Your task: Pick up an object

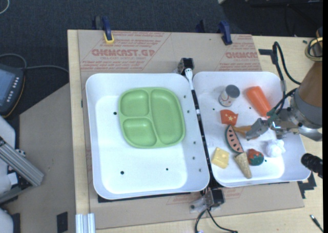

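Ice-cream cone: toy, tan, lying at the near rim of the right bin, below and slightly left of the gripper.
Round red-and-green toy: touching the cone's wide end, directly below the gripper.
Yellow wedge: cheese-like block, below and well left of the gripper.
White lump: crumpled-looking, just below and right of the gripper.
Watermelon slice: red with dark rind, just left of the gripper, close to its tip.
Gripper: dark, low over the right bin, pointing left; whether the fingers are apart or together cannot be told, and no object is seen between them.
Red piece with yellow star: above and left of the gripper.
Orange cylinder: tilted, above the gripper, near the cable.
Grey-capped small jar: above and left of the gripper, at the far side of the bin.
Arm: orange band and grey wrist, right of the gripper.
Green divided plate: three compartments, in the left bin, well left of the gripper.
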Available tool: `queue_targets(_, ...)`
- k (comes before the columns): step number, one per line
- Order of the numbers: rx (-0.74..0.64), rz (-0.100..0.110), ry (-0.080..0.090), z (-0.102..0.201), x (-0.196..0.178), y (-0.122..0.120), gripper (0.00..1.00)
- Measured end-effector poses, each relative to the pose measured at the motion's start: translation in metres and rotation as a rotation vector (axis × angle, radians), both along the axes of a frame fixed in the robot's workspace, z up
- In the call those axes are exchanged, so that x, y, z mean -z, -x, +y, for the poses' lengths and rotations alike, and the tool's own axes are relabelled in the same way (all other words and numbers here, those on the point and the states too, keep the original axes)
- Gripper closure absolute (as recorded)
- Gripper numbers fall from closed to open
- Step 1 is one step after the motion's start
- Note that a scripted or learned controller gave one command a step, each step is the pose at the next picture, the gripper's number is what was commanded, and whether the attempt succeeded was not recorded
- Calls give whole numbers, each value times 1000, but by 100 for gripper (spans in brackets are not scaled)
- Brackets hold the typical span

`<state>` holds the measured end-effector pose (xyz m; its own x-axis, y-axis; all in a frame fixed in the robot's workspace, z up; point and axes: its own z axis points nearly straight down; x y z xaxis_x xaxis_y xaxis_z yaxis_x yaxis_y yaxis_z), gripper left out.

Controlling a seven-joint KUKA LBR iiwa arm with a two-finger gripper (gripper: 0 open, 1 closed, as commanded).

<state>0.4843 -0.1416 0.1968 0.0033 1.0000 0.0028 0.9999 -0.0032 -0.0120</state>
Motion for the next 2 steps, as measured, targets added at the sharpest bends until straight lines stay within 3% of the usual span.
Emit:
queue_targets(1, -3, -11, 2, 0, -5, -3, 0)
queue_targets(2, -3, -6, 0, 2, 41, 6, 0)
